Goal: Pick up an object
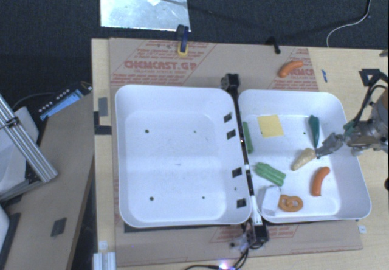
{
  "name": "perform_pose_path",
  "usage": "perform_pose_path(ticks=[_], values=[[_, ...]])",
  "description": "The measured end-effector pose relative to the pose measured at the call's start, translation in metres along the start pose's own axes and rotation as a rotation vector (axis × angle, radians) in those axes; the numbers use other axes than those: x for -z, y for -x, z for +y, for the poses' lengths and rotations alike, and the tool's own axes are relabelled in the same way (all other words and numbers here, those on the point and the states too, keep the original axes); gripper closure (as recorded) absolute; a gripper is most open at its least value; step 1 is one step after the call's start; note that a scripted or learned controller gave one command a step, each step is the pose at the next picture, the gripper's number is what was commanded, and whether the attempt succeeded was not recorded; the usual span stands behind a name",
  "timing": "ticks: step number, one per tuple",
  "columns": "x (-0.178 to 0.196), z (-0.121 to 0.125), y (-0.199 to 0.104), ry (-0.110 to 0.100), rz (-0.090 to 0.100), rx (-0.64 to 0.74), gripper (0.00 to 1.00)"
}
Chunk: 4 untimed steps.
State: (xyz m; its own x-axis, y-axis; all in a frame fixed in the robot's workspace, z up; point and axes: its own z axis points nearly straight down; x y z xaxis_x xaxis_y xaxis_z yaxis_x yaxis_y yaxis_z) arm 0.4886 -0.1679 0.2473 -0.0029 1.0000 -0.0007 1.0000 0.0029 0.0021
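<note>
Camera view: the gripper (331, 145) hangs in the right bin (349, 118) just right of the cream wedge (303, 159) — whose long axis slants toward it — jaw state unclear.

Orange sausage (290, 69) and yellow clamp (182, 42) on cardboard (158, 63) beyond the bins.

Both bins (176, 95) were white. Contents noted: a yellow square (270, 125), a teal piece (313, 129), a green piece (269, 173), a cream piece (302, 159), an orange sausage (320, 180) and an orange pretzel (290, 203).
</note>
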Motion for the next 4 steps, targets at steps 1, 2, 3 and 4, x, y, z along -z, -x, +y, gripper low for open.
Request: perform_pose_path(ticks=[1, 2, 3, 4], values=[[-0.152, -0.006, 0.016, -0.013, 0.004, -0.003, 0.0], [-0.133, -0.001, 0.017, 0.002, -0.001, -0.001, 1.0], [-0.053, 0.025, 0.022, 0.008, -0.003, 0.002, 1.0], [-0.099, -0.003, -0.021, -0.005, 0.004, 0.003, 1.0]])
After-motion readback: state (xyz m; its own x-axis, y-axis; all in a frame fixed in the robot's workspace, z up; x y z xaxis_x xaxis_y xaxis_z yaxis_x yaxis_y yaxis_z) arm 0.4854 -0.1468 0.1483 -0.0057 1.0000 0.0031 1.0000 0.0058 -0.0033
